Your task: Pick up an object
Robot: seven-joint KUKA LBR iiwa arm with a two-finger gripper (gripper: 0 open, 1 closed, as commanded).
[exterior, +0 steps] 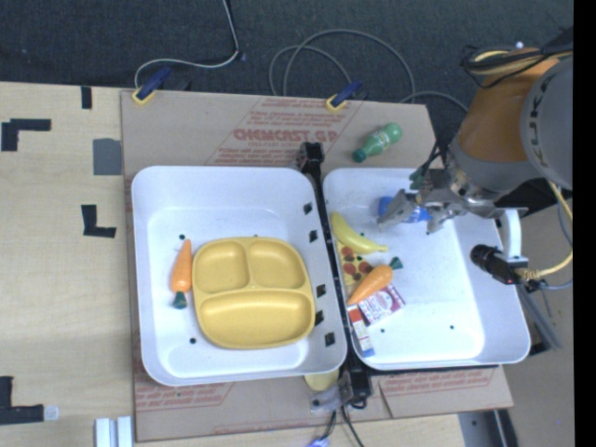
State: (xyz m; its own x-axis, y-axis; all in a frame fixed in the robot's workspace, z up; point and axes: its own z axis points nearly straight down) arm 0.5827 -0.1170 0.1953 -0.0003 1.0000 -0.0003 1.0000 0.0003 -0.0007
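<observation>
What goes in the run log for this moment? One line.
pincer over right bin | banana, carrot at left wall | nothing seen held | yellow tray in left bin

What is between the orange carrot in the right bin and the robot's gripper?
In the camera view, a yellow banana lies between the carrot and the gripper; around it is bare white floor of the right bin.

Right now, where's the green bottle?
The green bottle lies on the cardboard outside the bins, just beyond the right bin's far edge, near the blue clamp.
</observation>
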